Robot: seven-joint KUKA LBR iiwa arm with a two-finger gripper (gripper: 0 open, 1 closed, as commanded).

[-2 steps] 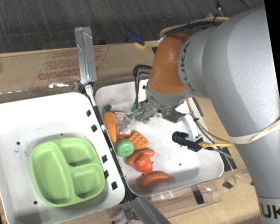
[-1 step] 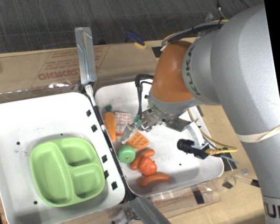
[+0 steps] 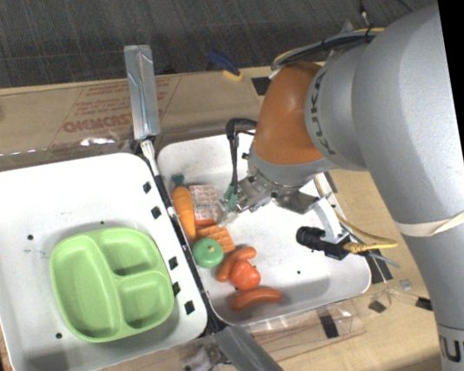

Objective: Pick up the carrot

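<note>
Currently carrot (image 3: 184, 211) lies left of gripper (image 3: 236, 199), near, long axis along right bin's (image 3: 320, 289) left wall; gripper state: cannot tell.

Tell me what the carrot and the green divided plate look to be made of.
Carrot: likely molded plastic toy food, judging by its smooth, even orange skin and plain green tip. Green divided plate: looks like matte plastic, one flat color with soft rounded compartment ridges.
</note>
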